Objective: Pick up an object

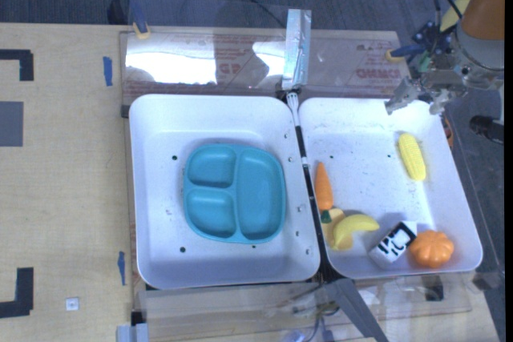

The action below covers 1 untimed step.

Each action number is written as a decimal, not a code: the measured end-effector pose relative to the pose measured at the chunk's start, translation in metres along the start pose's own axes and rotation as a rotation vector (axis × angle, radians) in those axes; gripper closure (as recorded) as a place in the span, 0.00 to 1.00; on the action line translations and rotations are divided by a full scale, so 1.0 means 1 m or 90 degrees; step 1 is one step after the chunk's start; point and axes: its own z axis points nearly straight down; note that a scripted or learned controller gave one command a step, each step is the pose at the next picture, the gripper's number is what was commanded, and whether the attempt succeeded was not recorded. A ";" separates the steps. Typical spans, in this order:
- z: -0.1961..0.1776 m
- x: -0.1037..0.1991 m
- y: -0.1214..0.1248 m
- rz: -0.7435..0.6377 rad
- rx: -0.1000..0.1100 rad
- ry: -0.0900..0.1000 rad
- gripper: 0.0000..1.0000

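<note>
Gripper (418,96) above right bin's (353,132) far corner, jaw state unreadable. Nearest: corn cob (412,155). Likely failures: rolling from pinch; clipping bin wall.

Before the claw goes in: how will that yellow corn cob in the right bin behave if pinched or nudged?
The yellow plastic-looking corn cob is long and rounded, so a sideways nudge would probably roll it. It looks like a rigid toy, likely light and stiff rather than floppy. Its bumpy kernel surface may give some grip, and it lies apart from the other items in the white right bin, so pinching across its width seems workable.
</note>
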 end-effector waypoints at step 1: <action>0.118 -0.029 -0.034 -0.030 -0.007 0.003 0.00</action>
